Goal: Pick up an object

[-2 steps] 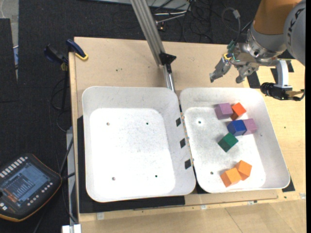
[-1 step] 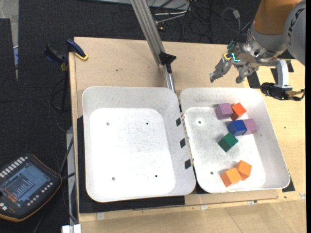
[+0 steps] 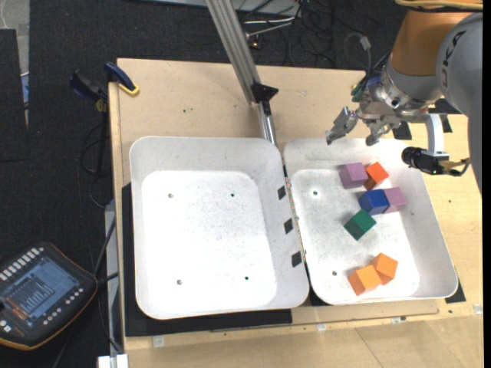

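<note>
We list the end effector (image 3: 357, 128) first: it hangs above the far edge of the right bin (image 3: 430, 240), its two fingers spread apart, nothing between them. One fingertip (image 3: 336, 134) points down and to the camera's left, the other sits beside it toward the right. Behind it we note the grey arm (image 3: 453, 52) with its orange band (image 3: 426, 33), entering from the upper right.

Next, the contents of the right bin, nearest the end effector first:
- a purple block (image 3: 353, 175), just below the end effector, apart from it;
- an orange block (image 3: 377, 174), touching the purple block on its right;
- a blue block (image 3: 374, 200), below those two;
- a second, paler purple block (image 3: 394, 198), touching the blue block on its right;
- a green block (image 3: 359, 225), tilted, just below the blue block;
- two orange blocks (image 3: 374, 274), side by side near the front of the bin, well apart from the rest.

We record the left bin (image 3: 146, 228) beside the right one, the two meeting at their inner edges, with black tape marks (image 3: 290, 225) along the seam. Both bins rest on the wooden counter (image 3: 192, 98). A metal pole (image 3: 234, 37) slants across the counter's far side down to the seam. A blue and yellow clamp (image 3: 115, 77) grips the counter's far left corner. A handheld control pendant (image 3: 38, 294) lies off the counter at lower left.
</note>
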Robot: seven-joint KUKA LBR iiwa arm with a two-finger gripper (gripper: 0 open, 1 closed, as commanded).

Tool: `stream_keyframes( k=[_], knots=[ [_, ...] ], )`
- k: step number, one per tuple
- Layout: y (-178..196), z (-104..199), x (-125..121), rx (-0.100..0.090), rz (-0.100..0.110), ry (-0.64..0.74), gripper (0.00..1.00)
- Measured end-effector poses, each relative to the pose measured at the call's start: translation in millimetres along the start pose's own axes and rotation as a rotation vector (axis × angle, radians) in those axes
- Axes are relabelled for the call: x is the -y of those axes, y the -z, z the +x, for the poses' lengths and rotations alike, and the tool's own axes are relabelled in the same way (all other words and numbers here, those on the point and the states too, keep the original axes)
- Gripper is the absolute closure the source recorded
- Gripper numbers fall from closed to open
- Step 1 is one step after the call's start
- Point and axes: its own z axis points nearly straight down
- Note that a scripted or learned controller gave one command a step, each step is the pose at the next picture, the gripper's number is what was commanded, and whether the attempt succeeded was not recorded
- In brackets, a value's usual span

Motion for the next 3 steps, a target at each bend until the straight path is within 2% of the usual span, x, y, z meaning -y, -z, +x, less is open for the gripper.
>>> stream_keyframes(
  k=[2,3],
  knots=[
    [-90,-4,6,0.001,-0.004,0.001,0.00],
    [-76,-4,4,0.001,-0.010,0.000,1.00]
  ],
)
